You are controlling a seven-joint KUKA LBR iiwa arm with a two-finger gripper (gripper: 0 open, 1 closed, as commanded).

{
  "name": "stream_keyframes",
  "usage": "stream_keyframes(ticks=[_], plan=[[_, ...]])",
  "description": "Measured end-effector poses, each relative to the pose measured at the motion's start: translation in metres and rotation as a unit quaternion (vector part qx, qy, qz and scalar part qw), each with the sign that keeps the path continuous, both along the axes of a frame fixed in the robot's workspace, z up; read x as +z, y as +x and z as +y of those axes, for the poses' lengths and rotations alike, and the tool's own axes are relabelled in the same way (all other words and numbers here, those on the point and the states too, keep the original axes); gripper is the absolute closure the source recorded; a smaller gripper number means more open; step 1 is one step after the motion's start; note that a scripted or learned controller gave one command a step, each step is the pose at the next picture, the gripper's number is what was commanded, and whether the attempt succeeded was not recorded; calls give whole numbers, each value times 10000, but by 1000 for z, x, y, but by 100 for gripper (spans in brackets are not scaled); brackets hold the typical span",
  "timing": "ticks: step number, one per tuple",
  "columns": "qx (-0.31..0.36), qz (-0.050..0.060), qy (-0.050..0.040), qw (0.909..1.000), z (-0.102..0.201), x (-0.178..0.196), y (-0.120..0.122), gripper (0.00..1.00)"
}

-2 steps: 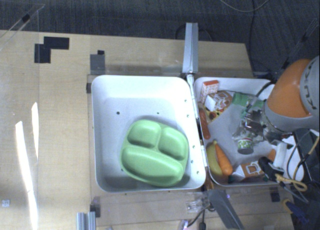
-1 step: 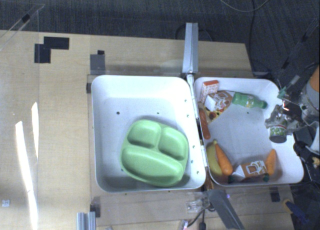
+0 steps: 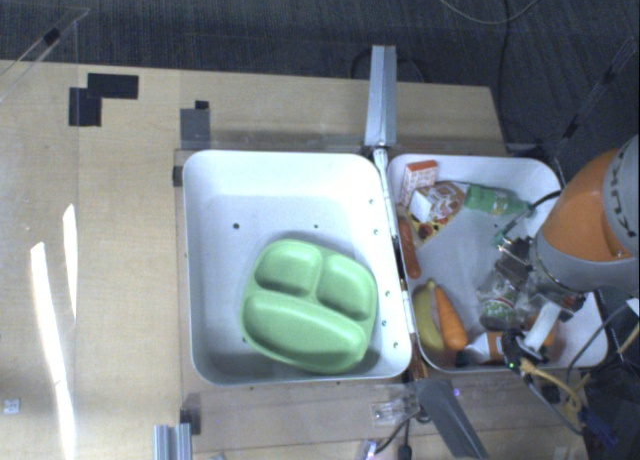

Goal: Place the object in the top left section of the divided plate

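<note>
My arm enters from the right edge of the frame, its orange band showing above the grey wrist. My pincer hangs over the lower right part of the right bin, among cables and fittings; whether it is spread or pressed together cannot be told here, and nothing can be made out in its grip.

Left bin: it holds the green divided plate, lying in the lower middle of the bin, slightly turned. Its three sections show bare green. The top left section sits toward the bin's centre.

Right bin: the loose items lie here, well apart from the plate. A banana and a carrot lie side by side against the lower left wall. A red and white carton stands in the upper left corner, a round packet just beside it, a green item to its right along the top. A thin brown stick-shaped item lies along the left wall.

The bench is pale wood, with black marks at the upper left.
</note>
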State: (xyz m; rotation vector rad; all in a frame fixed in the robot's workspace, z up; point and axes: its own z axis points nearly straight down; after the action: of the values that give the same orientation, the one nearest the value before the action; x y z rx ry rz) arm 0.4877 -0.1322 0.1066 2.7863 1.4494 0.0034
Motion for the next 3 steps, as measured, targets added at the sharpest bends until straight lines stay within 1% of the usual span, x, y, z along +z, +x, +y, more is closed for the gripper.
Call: stream_keyframes(ticks=[1,2,3], plan=[[-34,-3,-2,10000,-12,79,43,100],[-858,-2,6,9963,35,-13,4,100],[-108,-4,-1,9999,-2,38,0,100]])
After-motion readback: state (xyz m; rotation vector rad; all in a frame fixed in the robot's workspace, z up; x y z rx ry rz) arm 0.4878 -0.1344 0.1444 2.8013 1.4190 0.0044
